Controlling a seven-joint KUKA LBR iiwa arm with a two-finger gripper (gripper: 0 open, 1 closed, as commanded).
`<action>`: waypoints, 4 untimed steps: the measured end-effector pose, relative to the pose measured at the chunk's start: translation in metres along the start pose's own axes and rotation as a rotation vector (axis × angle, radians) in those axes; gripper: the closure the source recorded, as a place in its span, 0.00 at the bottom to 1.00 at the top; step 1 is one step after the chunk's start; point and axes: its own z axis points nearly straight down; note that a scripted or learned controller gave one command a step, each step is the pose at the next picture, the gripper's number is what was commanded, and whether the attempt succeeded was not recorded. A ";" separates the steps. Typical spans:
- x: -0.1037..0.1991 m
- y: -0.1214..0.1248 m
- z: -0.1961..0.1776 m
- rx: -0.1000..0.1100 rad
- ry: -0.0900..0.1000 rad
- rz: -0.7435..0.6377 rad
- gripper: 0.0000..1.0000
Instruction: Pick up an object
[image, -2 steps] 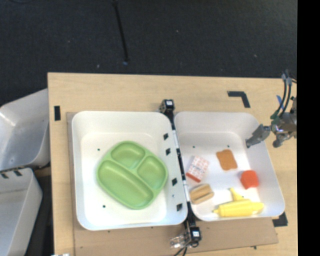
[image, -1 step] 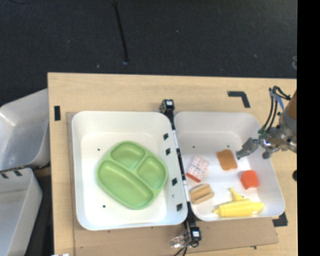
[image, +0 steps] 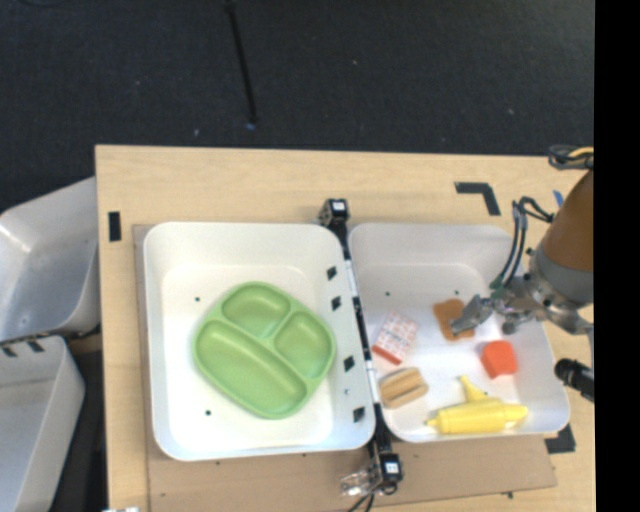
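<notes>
The right bin (image: 420, 250) holds several small items. A brown flat piece (image: 447, 317) lies near its middle, and an orange-red block (image: 499, 358) sits to its lower right. A yellow toy (image: 478, 416) lies along the front wall, a tan bread-like roll (image: 403, 386) is left of it, and a pink-and-white packet (image: 394, 337) lies by the divider. My gripper (image: 487, 313) hangs low over the right bin, its tip touching or just overlapping the brown piece's right edge. I see nothing lifted off the bin floor.
A green divided plate (image: 265, 348) lies in the left bin (image: 170, 260). The arm's orange band (image: 572, 235) and cables (image: 520, 240) stand over the right bin's far right corner. Black clips (image: 334, 211) sit along the divider between the bins.
</notes>
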 end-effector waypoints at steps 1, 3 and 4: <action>-0.001 -0.001 0.053 0.000 0.000 0.000 0.00; -0.002 -0.007 -0.019 -0.011 -0.002 0.004 1.00; -0.004 -0.016 -0.071 -0.011 -0.003 0.001 1.00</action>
